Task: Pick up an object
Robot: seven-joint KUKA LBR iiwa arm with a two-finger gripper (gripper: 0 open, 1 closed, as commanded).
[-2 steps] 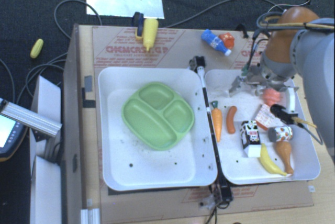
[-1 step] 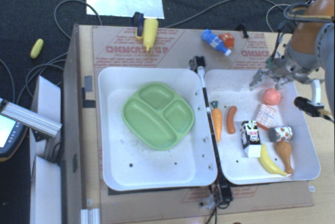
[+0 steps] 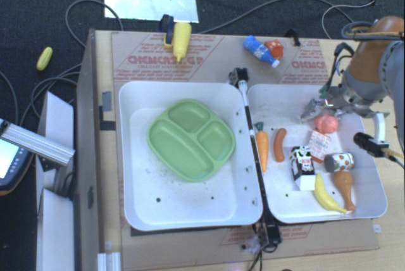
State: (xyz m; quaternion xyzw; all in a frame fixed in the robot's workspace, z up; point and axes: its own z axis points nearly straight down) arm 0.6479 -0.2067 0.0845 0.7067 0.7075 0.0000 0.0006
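Hovering at the frame's right over the pink ball [image 3: 326, 123], the gripper [image 3: 319, 109], fingers apparently spread and empty, could nudge that round thing rolling into the neighbouring carton [image 3: 318, 144].

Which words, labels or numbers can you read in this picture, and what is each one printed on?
Red print on the cardboard sheet under the bins, left of centre: blurred, not readable for certain.
Red print on the same sheet, at the right: blurred, cut off by the arm.
Small packet in the right bin: has red markings, too small to read.
Black-and-white carton: no readable text.
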